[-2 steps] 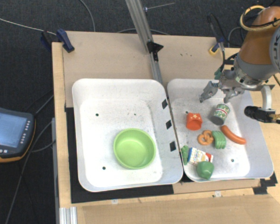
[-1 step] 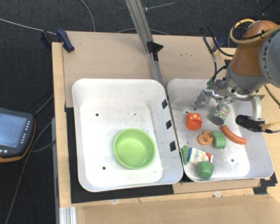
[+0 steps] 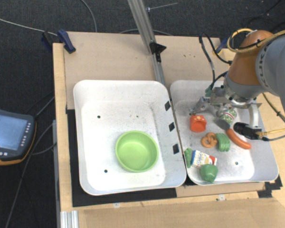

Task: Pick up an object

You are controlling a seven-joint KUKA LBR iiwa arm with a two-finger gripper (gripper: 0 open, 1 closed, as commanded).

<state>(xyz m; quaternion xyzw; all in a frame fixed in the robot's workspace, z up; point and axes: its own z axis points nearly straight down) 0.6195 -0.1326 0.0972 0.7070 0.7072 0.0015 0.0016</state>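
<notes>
A green bowl sits in the left bin. The arm's gripper hangs over the right bin, above an orange cup, pretzel, sausage and small carton.

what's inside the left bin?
Just a green bowl sitting upright on the left bin floor, toward the near side. Its inside looks bare. Whatever lies under the bowl is covered, so that can't be told.
</notes>
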